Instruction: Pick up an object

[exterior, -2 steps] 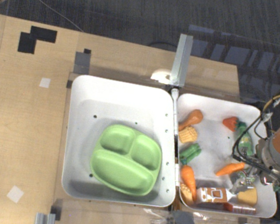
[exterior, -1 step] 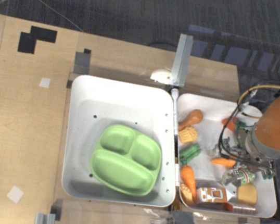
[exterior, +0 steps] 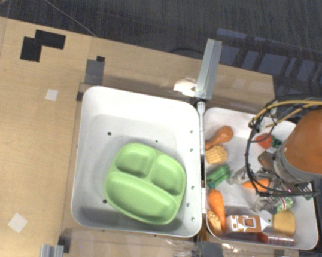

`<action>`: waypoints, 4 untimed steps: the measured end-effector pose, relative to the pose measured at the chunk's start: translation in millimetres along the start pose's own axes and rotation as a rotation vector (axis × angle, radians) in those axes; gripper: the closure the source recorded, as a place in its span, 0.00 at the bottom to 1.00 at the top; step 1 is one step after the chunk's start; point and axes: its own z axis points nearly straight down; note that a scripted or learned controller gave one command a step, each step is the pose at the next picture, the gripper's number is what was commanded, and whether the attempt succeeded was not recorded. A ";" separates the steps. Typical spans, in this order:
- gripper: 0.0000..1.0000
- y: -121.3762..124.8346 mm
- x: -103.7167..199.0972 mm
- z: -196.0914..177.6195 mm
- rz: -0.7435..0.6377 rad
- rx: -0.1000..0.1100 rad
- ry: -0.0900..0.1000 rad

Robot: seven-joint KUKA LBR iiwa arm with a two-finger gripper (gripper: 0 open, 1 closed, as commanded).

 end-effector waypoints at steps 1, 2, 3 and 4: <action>1.00 -1.6 -5.6 -14.4 -0.005 0.009 -0.011; 1.00 -27.9 0.1 -172.1 -0.118 0.000 0.002; 1.00 -125.6 -41.9 -203.5 -0.197 -0.008 0.003; 1.00 -101.4 -16.4 -192.3 -0.741 -0.014 0.001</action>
